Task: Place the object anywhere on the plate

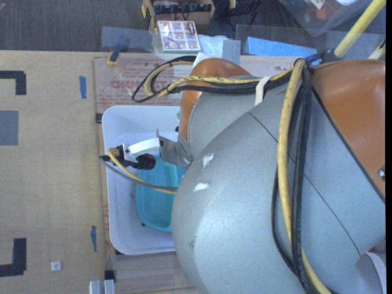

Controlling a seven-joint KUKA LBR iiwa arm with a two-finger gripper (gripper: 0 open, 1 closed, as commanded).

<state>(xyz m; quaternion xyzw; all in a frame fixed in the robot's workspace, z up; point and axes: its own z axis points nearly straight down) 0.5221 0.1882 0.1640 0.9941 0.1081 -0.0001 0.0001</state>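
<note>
A light blue plate (157,201) lies in the white bin (120,182), its right part hidden under my grey arm. My wrist, with its white bracket and black fitting (139,154), hangs over the plate's upper left edge. The arm's bulk covers the gripper itself and whatever object the task names. A yellow cable (131,175) loops from the wrist across the plate.
The arm with its orange band (211,72) hides most of the bench's right side. Brown cardboard (49,164) with black and blue tape marks lies left of the bin. A cardboard box (177,5) and a small picture card (179,35) sit at the back.
</note>
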